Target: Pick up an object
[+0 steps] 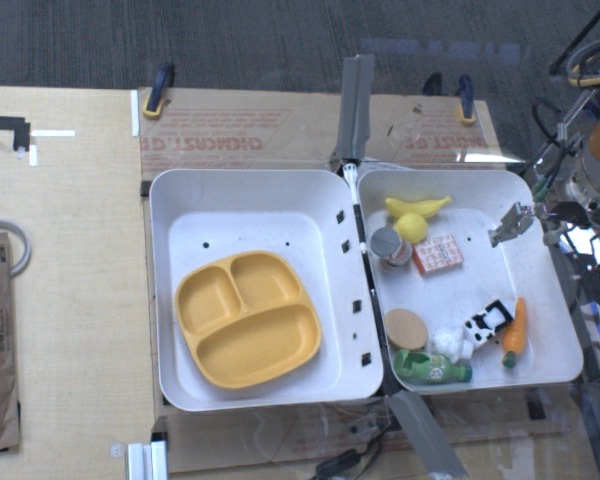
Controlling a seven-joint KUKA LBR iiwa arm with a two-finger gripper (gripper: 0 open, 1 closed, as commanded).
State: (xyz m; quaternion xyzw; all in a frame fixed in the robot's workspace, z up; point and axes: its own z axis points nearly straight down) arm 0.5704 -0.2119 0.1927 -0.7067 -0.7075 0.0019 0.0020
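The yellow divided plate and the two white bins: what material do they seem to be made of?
The yellow divided plate looks like moulded plastic with a matte finish: uniform colour, soft rounded compartment edges, no sharp reflections. The left white bin and right white bin look like thin formed plastic, slightly glossy, with rounded corners; coated metal cannot be excluded.

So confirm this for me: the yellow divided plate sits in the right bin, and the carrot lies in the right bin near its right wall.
One thing is wrong. In the camera view the yellow divided plate sits in the left bin, not the right bin. The carrot does lie in the right bin near its right wall.
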